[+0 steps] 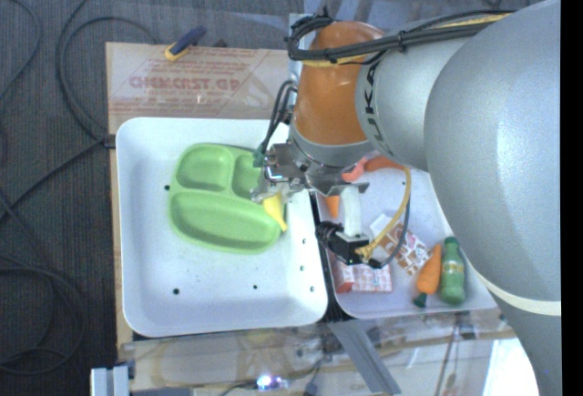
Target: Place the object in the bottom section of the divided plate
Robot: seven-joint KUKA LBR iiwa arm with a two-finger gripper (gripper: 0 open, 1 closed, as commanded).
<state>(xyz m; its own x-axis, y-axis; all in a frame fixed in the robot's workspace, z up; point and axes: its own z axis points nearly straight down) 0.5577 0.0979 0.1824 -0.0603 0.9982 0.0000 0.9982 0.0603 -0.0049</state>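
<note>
Left bin [146, 294]: holds the green divided plate [223, 198], which lies in the bin's upper half, well clear of the near wall. The rest of the bin floor is bare white.

Divided plate: two small sections along its far edge and one long section along its near edge – the long one, nearest the camera, reads as the "bottom" target. Nothing sits inside it yet.

Yellow object [274, 211]: at the plate's right edge, partly over the rim by the long section. It lies directly under the wrist, so much of it is covered; its exact shape is hard to make out.

Gripper [271, 191]: at the plate's right edge, just above the yellow object. Whether the jaws are clenched on the object or released cannot be told; the wrist hides them.

Arm [437, 112]: reaches from right of the plate and covers much of the right bin.

Right bin [401, 308]: right of the plate, with an orange carrot toy [430, 273], a green bottle [452, 274] and a red-and-white packet [378, 269] – likely the stock the objects are drawn from.

Stage, as a judgement: the object is at the plate's brink, not yet settled in the long section.
</note>
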